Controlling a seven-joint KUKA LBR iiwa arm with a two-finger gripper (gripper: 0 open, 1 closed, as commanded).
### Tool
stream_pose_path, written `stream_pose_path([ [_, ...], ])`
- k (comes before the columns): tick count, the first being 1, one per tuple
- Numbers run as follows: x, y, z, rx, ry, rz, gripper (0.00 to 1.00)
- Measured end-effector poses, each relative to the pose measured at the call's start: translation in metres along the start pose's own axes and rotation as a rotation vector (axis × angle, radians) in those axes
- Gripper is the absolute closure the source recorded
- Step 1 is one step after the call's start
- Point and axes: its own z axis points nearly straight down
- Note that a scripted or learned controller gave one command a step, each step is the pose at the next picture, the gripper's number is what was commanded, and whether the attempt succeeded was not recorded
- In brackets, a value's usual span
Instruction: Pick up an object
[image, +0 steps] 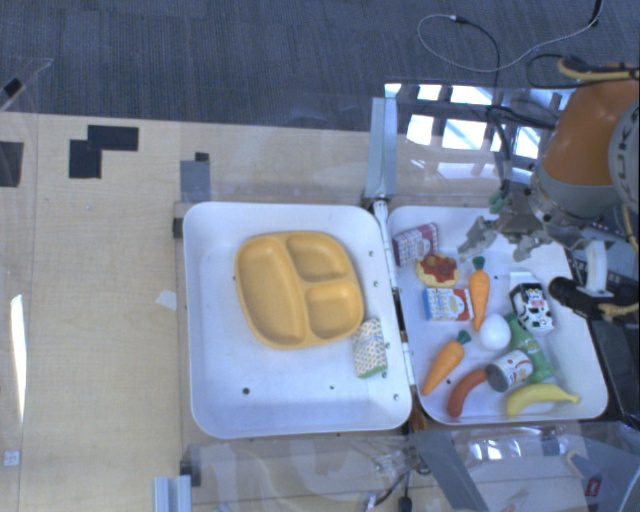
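Observation:
My gripper (497, 245) hangs over the back of the right bin (596, 360), open, with nothing between its fingers. Just below it lie a pizza slice toy (437, 268) and an upright orange carrot (479, 290). A small red carton (416, 242) sits to the gripper's left. Further forward are a blue-white juice box (446, 304), a white egg (493, 331), a second carrot (443, 363), a red sausage (465, 390), a can (508, 371), a green bottle (527, 345), a cow-patterned toy (532, 308) and a banana (540, 398).
The left bin (215, 330) holds a yellow divided plate (298, 288) and a patterned pouch (370, 348) near its right wall. The grey divider between the bins (398, 310) runs front to back. The arm's orange band (590, 140) is at the upper right.

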Motion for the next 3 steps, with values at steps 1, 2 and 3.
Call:
stream_pose_path([
  [1,-0.040,-0.019,0.096,-0.020,-0.005,-0.100,0.00],
  [2,-0.037,-0.017,0.086,-0.022,-0.002,-0.105,1.00],
  [3,0.023,-0.057,-0.057,-0.004,-0.001,-0.156,1.00],
])
